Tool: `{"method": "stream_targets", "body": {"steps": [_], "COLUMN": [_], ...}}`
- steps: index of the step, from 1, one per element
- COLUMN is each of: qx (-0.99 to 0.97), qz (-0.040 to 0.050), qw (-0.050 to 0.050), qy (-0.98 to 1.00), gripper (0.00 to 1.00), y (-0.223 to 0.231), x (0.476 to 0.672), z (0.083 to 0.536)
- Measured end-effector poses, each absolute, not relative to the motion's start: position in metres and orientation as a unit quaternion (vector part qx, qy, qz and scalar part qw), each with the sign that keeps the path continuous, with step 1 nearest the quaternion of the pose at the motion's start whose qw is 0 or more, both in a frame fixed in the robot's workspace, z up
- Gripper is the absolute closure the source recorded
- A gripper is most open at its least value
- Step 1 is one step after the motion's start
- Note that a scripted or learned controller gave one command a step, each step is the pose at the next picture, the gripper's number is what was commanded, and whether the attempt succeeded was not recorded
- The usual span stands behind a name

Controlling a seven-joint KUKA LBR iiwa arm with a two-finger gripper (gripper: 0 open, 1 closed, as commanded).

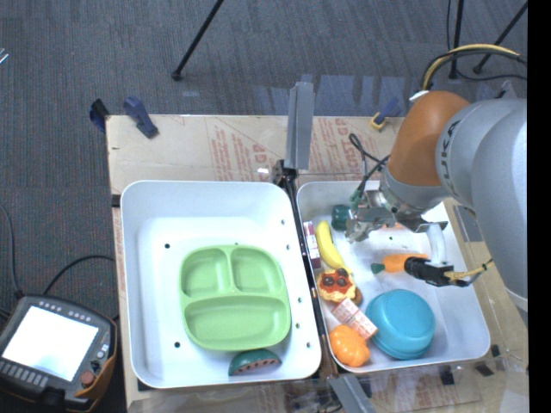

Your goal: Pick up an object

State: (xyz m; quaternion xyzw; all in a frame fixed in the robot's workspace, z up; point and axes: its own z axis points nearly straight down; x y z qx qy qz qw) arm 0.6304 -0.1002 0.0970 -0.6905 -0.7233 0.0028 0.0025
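Note:
My gripper (355,222) hangs low over the back left part of the right bin (469,317), below the orange wrist band. A yellow banana (328,244) lies just to its left, and a small teal piece (341,216) sits right at its tip. An orange carrot (398,263) lies a little to its right. Nearer the front are a blue bowl (402,323), an orange fruit (349,348), a pink block (354,317) and a small orange-and-yellow toy (337,284). Nothing is visibly held.
The left bin (146,231) holds a green divided plate (234,298) and a watermelon slice (255,362) at its front edge. A grey post (300,132) stands behind the divider between the bins. A small box (311,243) leans on the right bin's left wall.

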Motion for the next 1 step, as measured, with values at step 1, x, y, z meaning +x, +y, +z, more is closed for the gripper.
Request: {"method": "stream_targets", "body": {"steps": [1], "qx": [-0.795], "qz": [-0.0011], "qw": [0.000], "qy": [-0.606], "gripper": [1.00], "y": [0.0114], "x": [0.6217], "z": [0.2588]}}
